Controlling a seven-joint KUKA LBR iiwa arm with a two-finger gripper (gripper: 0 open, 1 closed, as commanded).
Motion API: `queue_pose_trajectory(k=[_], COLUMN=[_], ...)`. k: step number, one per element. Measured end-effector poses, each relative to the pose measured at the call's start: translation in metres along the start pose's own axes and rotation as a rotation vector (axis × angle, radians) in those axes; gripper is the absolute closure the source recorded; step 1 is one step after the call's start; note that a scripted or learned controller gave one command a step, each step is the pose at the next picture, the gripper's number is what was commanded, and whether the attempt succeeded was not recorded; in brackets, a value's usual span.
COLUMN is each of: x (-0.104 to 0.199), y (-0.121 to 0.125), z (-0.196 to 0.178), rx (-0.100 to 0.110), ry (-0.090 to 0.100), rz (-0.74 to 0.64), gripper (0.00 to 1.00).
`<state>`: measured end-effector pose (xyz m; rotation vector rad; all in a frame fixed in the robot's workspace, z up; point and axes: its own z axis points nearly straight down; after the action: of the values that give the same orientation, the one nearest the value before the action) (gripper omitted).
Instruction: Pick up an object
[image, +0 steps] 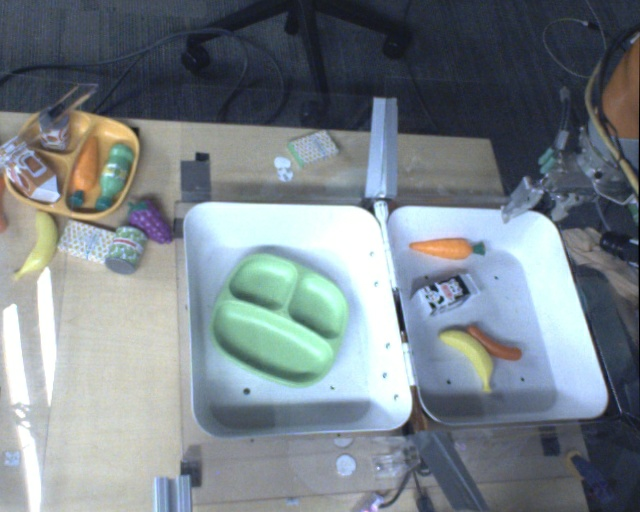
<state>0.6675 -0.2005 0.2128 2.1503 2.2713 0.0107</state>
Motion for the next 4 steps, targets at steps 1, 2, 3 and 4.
queue_pose_trajectory(k=[1, 2, 3, 4], x=[-0.003, -0.004, -0.003, 0.002], y=[-0.011, 0.002, 0.004, 0.003], z=[0.008, 0.015, 0.004, 0.013], rx=[0.011, 0.009, 0.004, 0.007], ry=[0.004, 0.003, 0.001, 0.005], rz=[-0.004, 0.032, 0.026, -0.321], gripper=[0.00, 0.00, 1.00, 1.00])
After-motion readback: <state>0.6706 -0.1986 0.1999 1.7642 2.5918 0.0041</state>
